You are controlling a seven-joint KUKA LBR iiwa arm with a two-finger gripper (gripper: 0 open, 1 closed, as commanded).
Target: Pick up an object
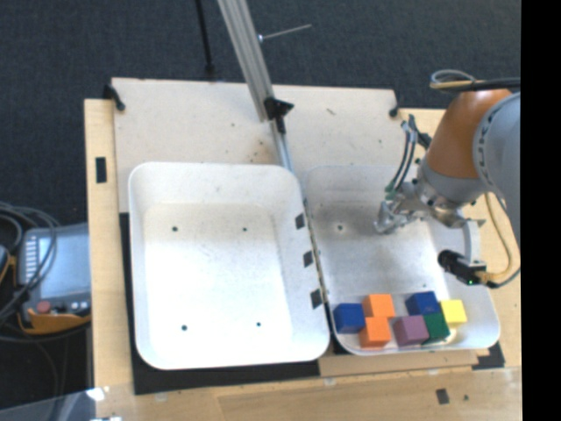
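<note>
Blocks (399,320), matte coloured cubes, cluster in right bin (351,200); gripper (388,219) above, grip state unclear

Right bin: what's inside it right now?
In the right bin, blocks cluster along the near edge: two blue, two orange, purple, green, yellow. The gripper hangs over the far part, and the arm hides the floor beneath.

Both bins, left bin (219,261) and right bin (368,244), appear as matt white plastic with dark speckling. The bench (101,235) looks like pale unfinished wood. The blocks (399,320) at 5 o'clock show smooth, matt coloured surfaces.
</note>
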